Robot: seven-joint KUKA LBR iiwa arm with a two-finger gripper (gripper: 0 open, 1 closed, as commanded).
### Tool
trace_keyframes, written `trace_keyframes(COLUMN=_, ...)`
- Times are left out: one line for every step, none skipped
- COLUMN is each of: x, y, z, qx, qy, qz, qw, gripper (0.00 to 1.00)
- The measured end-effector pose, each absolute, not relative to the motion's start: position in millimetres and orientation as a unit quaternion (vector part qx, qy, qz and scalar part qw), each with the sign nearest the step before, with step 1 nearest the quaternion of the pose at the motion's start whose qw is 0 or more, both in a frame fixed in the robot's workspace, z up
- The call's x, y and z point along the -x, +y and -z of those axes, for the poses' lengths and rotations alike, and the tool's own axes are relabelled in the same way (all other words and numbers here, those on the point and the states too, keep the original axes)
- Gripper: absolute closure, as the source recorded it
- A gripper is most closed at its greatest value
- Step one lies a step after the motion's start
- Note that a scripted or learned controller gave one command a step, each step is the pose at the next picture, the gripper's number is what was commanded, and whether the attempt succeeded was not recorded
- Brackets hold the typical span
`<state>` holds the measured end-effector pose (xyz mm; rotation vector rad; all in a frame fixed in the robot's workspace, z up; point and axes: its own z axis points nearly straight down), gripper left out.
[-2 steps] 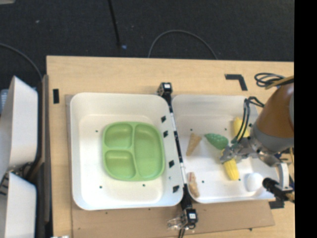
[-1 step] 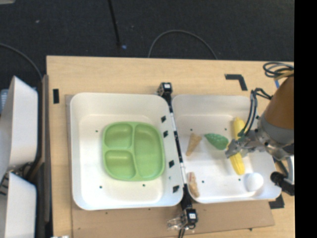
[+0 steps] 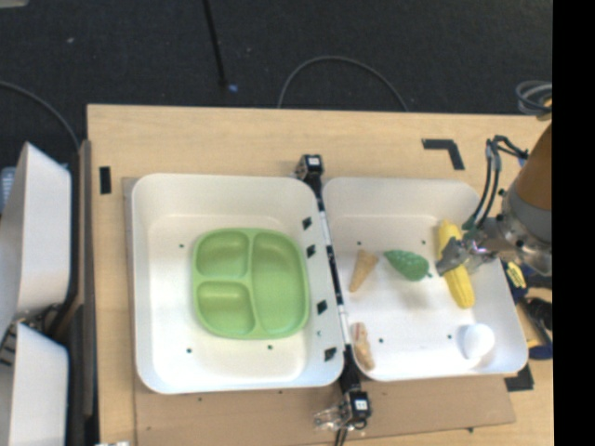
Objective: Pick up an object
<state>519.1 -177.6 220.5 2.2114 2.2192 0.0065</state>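
Yellow plastic corn cob (image 3: pixel 456 268) in the right bin (image 3: pixel 409 365), with the claw (image 3: pixel 457 255) over its middle.

It looks like a light, stiff, smooth toy, likely to slip; best gripped across its middle. Whether the claw is spread or pinching, I cannot tell. A green leaf toy (image 3: pixel 406 264) lies just beside the cob, an ice-cream cone (image 3: pixel 362 269) farther left, and a green divided plate (image 3: pixel 250 282) in the left bin (image 3: pixel 158 342).

A robotics lab: wooden bench (image 3: pixel 232 137), two white bins (image 3: pixel 158 212), trailing cables (image 3: pixel 335 68).
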Motion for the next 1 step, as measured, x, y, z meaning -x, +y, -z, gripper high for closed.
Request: trace_keyframes(x=-521.3, y=-170.6, z=-281.6, qx=-0.706, qy=0.709, qz=-0.0022, qw=0.005, gripper=1.00)
